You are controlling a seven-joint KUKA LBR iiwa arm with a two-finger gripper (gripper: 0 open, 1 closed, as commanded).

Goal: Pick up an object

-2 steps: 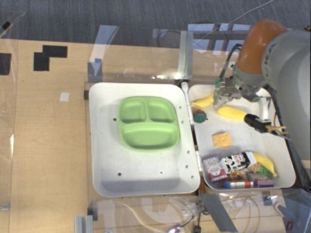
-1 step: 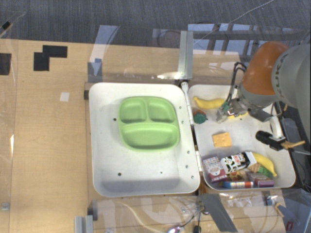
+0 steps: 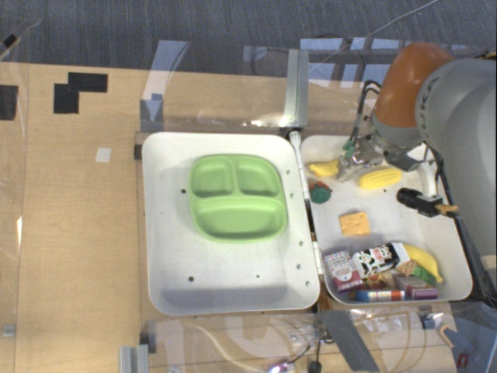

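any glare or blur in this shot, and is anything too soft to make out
Camera view: lighting is even and soft; the green tray casts only a faint shadow in the left bin. Mild glare sits on the metal strip behind the bins. The gripper near the yellow corn is small and soft, and the packet pile at the right bin's front edge is too blurred to read.

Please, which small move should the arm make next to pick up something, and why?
Probably a short descent. The pincer hangs at the far end of the right white bin, between the small yellow banana-like piece and the yellow corn cob, with nothing visibly held.
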